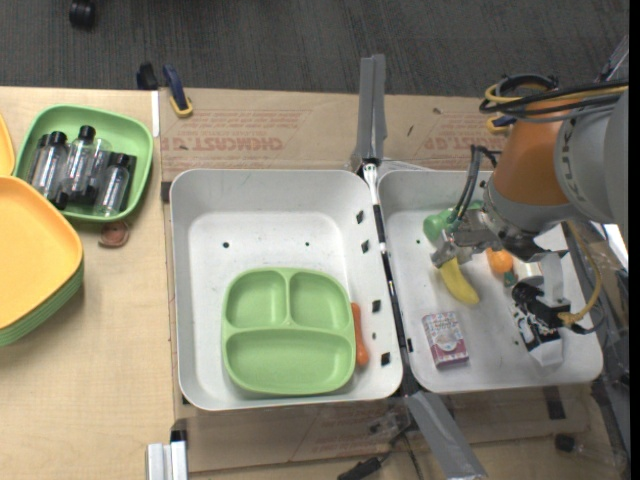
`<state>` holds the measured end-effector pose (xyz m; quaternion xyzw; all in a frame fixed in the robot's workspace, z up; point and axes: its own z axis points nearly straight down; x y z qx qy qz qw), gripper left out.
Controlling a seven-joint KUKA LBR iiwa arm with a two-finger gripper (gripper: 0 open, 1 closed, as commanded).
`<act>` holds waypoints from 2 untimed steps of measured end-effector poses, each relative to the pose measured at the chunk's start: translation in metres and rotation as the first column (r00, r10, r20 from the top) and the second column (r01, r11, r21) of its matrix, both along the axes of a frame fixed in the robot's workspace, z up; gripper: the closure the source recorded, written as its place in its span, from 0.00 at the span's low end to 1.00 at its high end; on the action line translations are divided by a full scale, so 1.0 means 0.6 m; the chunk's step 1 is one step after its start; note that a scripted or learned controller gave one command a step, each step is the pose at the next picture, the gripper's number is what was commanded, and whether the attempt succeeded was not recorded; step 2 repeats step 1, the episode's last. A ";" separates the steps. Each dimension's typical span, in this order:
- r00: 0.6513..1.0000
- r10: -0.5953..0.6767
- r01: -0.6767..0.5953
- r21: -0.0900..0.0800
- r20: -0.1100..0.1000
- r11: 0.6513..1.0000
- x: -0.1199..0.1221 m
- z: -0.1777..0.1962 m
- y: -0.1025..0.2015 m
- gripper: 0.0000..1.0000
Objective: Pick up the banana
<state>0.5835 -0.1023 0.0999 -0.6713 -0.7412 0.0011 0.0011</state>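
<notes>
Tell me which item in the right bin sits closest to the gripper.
The banana: its upper end lies right at the gripper. The green item is close behind, the orange item sits off to the side, and the small box lies farthest.

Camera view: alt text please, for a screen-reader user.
A grey-and-orange robot arm reaches into the right white bin, its gripper at the upper end of a banana. A small pink carton lies nearby; the left bin holds a green divided plate.

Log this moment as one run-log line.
stage: reaching | gripper: at banana upper end, right bin | grasp: unconfirmed | banana: lying in bin
</notes>
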 end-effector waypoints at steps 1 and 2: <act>0.999 -0.053 0.053 -0.002 0.001 0.999 -0.101 0.247 0.069 1.00; 0.999 -0.053 0.053 -0.002 0.001 0.999 -0.101 0.247 0.069 1.00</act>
